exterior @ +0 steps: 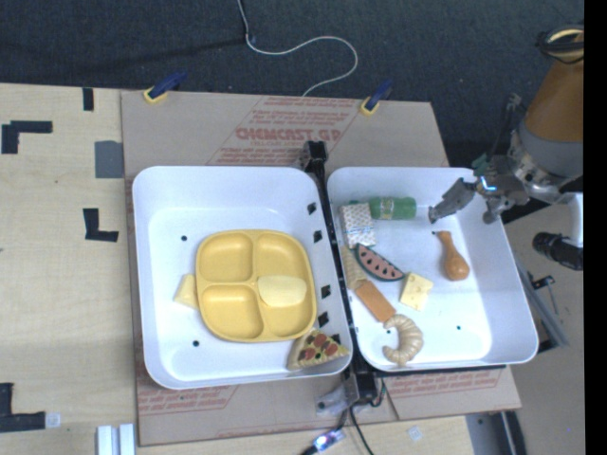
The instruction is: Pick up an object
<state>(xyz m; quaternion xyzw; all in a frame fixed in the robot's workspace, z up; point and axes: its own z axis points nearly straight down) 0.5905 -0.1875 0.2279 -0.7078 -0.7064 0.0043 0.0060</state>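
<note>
Claw (467, 200) spread wide and empty over the far right of the right bin (503, 335), the pick not yet begun.

From where I stand it looks like the approach: the drumstick (452, 255) lies just near of it and the green bottle (393, 208) to its left, so it needs to drop squarely onto one. Bins sit on cardboard (275, 126) on a pale tabletop (57, 273); dark carpet (114, 17) beyond.

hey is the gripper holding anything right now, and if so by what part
Nothing is held. The gripper hangs open over the right bin, with no object between its fingers; the drumstick lies below it in the bin.
</note>
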